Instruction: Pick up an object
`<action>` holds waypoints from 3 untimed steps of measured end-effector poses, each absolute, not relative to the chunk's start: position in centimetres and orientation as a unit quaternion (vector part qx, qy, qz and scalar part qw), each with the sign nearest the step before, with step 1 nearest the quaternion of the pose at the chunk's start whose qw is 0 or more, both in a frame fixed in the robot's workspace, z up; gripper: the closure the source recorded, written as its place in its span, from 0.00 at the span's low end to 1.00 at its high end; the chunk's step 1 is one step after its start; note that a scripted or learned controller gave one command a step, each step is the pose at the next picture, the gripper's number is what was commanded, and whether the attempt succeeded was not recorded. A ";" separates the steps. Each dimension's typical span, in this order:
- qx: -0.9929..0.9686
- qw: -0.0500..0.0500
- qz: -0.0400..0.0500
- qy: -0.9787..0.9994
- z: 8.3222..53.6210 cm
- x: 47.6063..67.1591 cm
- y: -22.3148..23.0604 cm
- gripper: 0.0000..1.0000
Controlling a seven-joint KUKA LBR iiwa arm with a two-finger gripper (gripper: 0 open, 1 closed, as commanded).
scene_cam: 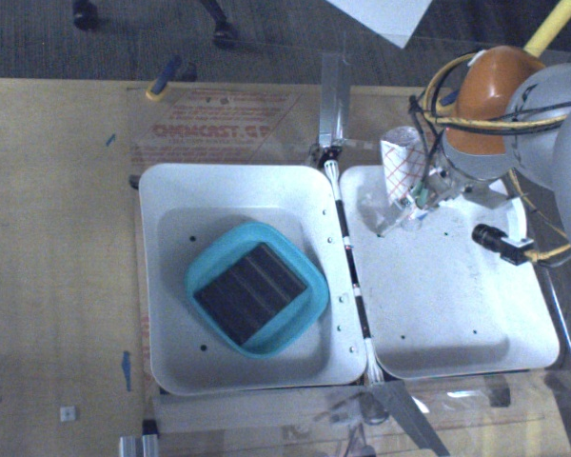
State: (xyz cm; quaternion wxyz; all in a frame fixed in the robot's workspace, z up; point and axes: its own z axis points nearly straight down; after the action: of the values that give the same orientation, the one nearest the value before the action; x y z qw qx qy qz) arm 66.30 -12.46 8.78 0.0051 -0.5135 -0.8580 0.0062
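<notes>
The fingers [414,203] look clamped on a white paper cup with red lattice print [401,165] — at the right white bin's [457,341] eleven o'clock. Judged step: lifting — next, rise steadily.

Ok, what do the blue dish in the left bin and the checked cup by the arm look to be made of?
The blue dish looks like moulded plastic: uniform turquoise, rounded glossy rim, with a dark ridged insert whose material I cannot tell. The checked cup looks like thin paper or card, matte white with a red grid print, though coated plastic is possible. Both bins look like smooth white plastic.
</notes>
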 end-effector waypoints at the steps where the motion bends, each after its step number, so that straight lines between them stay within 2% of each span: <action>1: -0.564 0.009 0.004 -0.825 8.7 66.3 -15.9 0.00; 2: -0.538 0.006 0.006 -0.843 8.8 66.3 -12.0 0.00; 3: -0.596 0.003 0.003 -0.803 10.1 66.4 -17.5 0.00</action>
State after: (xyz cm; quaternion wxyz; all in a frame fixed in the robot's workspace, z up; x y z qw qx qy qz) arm 66.44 -17.47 10.09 0.0028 -0.5963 -0.8027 0.0030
